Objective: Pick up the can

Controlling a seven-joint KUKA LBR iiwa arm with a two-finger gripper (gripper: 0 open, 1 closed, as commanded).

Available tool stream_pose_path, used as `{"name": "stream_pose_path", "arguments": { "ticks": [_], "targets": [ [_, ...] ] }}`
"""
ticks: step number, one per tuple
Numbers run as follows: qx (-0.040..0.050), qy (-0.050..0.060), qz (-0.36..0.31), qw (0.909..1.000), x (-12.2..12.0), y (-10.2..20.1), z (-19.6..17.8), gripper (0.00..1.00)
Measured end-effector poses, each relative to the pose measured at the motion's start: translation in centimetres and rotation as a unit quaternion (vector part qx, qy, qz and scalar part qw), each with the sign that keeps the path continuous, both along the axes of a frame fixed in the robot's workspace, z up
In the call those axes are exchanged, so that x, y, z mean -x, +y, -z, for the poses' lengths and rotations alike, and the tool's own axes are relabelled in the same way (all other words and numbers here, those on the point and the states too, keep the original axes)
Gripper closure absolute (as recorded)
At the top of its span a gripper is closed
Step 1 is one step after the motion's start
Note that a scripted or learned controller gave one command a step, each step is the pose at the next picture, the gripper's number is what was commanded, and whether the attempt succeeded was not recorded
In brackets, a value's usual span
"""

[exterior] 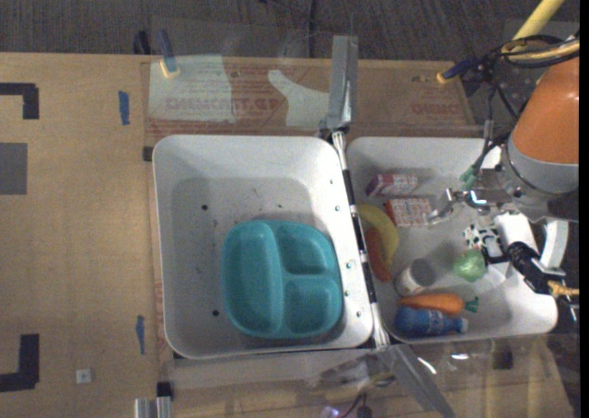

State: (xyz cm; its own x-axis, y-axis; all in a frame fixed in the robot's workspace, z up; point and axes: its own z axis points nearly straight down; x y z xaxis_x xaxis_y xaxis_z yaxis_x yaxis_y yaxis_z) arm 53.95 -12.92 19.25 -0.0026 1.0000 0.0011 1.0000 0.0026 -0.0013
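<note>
The can (419,273) is a small grey cylinder in the right bin (525,315), near its front left, between the banana and the carrot. My gripper (490,243) hangs over the right part of that bin, below the orange band of the arm (552,121). It sits to the right of the can and a little farther back, just above a green round item (469,266). Nothing shows between its fingers.
The right bin also holds a banana (382,227), a red pepper (375,258), two small cartons (393,184) (411,212), a carrot (433,303) and a blue bottle (428,321). A teal divided tray (281,278) lies in the left bin (184,223).
</note>
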Motion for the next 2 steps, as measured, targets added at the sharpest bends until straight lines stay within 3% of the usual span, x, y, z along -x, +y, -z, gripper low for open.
{"name": "stream_pose_path", "arguments": {
  "ticks": [1,2],
  "targets": [
    [0.0003,-0.002,-0.027,0.9996,3.44,-3.39,9.88,0.00],
    [0.0014,-0.003,-0.024,0.9997,3.46,-3.65,8.90,1.00]
  ]
}}
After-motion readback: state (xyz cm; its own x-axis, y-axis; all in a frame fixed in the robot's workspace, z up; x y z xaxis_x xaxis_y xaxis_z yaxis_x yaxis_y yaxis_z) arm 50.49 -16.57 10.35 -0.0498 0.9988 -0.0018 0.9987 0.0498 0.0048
